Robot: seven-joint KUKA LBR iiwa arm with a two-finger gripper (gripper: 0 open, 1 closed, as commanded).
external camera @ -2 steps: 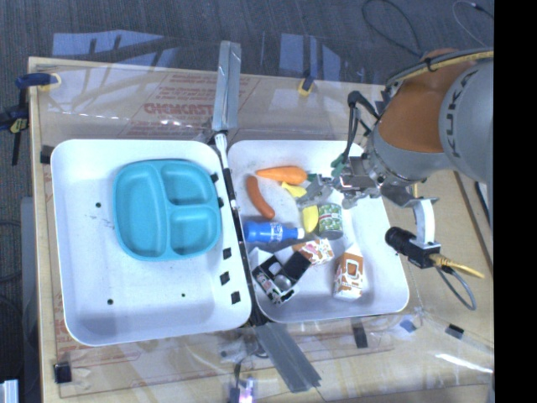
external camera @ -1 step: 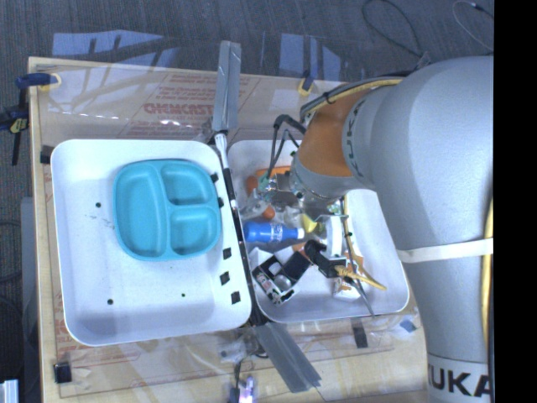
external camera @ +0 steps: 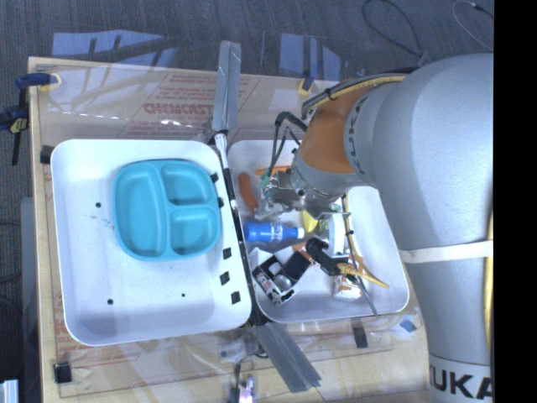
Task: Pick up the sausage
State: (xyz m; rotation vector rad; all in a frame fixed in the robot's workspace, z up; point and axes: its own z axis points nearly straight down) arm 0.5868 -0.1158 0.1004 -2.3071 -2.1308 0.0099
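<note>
The sausage is a small orange-red stick. It lies near the left wall of the right bin, towards the back. The gripper hangs low over that bin, just right of the sausage and close to it. The grey arm with its orange band reaches in from the right and hides much of the bin's back half. Nothing shows as held.
A blue bottle with a white cap lies just in front of the gripper, with yellow and orange bits further right. The left bin holds a blue divided plate. A raised divider separates the bins.
</note>
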